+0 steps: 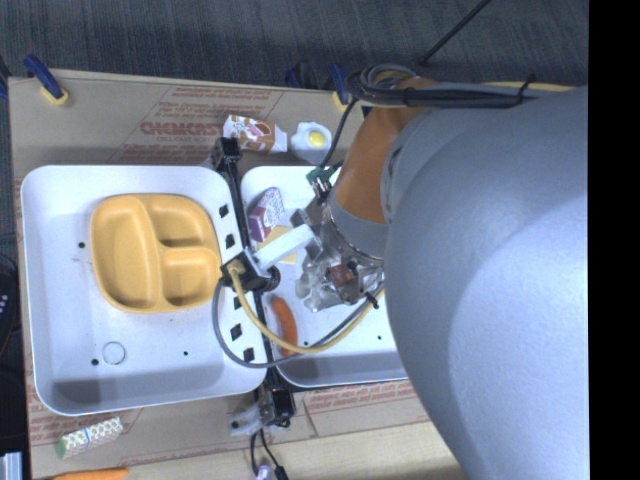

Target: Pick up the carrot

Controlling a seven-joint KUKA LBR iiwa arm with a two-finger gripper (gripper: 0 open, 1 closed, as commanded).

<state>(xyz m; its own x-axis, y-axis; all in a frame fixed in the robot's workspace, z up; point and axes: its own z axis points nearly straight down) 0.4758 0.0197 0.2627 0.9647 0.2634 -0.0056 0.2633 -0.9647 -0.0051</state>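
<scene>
arm (500, 268) over right bin (340, 368) | fingers (335, 280): opening unclear (cannot tell) | carrot (285, 323) just beside

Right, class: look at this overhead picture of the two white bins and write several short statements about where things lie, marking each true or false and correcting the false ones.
1. The yellow divided plastic tray lies in the left white bin. True.
2. The orange carrot lies in the left bin. False: it lies in the right white bin, near the divider.
3. The carrot is lifted clear between the fingers of the gripper. False: it lies on the bin floor beside the gripper.
4. A small brown and white carton lies on the cardboard outside the bins. True.
5. The yellow tray holds food. False: its compartments are bare.
</scene>
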